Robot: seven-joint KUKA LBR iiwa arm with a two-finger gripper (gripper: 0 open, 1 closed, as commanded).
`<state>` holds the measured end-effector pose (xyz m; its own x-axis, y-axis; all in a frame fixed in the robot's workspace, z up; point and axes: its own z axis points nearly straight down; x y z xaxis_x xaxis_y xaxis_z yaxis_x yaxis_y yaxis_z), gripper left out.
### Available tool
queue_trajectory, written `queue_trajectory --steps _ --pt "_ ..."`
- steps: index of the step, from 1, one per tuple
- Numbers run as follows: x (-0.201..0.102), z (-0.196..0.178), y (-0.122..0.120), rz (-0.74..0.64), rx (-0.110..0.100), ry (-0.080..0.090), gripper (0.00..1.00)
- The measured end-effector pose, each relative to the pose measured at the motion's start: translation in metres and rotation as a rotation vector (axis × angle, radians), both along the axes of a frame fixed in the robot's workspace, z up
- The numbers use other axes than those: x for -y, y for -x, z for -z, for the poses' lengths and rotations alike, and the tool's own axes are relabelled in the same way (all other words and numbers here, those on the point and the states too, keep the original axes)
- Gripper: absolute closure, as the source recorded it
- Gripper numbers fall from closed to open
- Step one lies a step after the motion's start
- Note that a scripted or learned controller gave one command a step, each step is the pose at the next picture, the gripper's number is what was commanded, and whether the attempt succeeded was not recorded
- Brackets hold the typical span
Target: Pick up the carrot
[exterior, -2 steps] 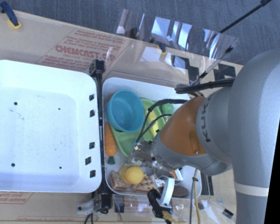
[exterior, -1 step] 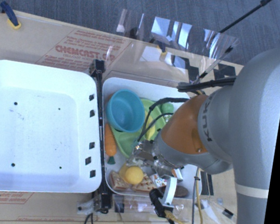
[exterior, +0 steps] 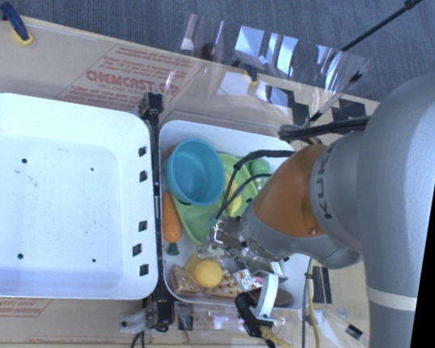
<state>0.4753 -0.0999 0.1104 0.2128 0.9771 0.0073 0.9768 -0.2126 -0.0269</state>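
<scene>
Grey arm (exterior: 380, 179) with an orange band reaches in from the right and bends down over the right bin (exterior: 207, 136), its wrist low above the bin's near half. The claw (exterior: 226, 248) sits beneath the wrist, just above the objects, and whether it is open or closed cannot be told from this angle. The carrot (exterior: 171, 217) lies along the left wall of the right bin, pointing near to far, just left of the claw and apart from it. A blue bowl (exterior: 196, 172) rests at the carrot's far end, beside green plastic pieces (exterior: 194, 219). A yellow lemon-like fruit (exterior: 207, 273) sits near the bin's front edge. The left bin (exterior: 50, 200) stands beside it, joined by black clips. Both bins rest on a counter (exterior: 95, 68) covered with brown cardboard, and grey carpet lies beyond it.
</scene>
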Motion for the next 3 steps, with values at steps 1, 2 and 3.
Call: queue_trajectory --steps 1,2,3 --pt "-0.008 0.018 -0.002 0.179 0.012 0.009 1.0" --pt "-0.059 -0.081 -0.03 0.463 0.011 0.015 1.0" --pt "-0.19 -0.116 -0.072 0.519 0.009 0.013 1.0"
